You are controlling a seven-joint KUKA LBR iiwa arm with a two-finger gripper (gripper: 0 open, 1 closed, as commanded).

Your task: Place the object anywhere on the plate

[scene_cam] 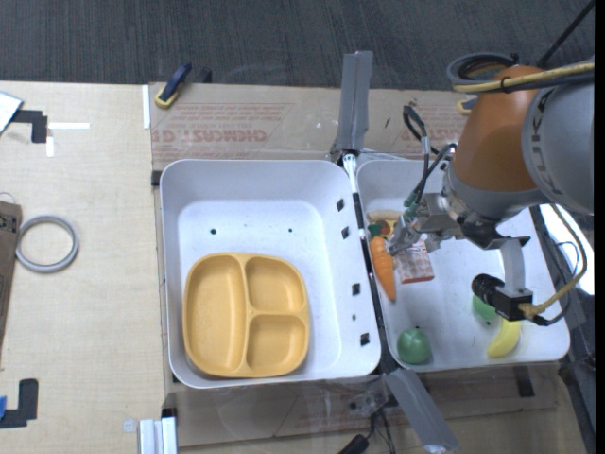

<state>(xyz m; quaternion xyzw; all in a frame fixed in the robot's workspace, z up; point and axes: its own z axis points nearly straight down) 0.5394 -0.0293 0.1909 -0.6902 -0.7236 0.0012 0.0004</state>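
My pincer (413,237) hangs low over the right bin (539,348), above a small packet (414,267) and just right of the carrot (382,266). I cannot tell how far it is open or whether it grips anything. Also right of the carrot lie a green apple (413,345) and a banana (504,340). The yellow plate (248,314) sits left of the carrot, in the left bin (189,197).
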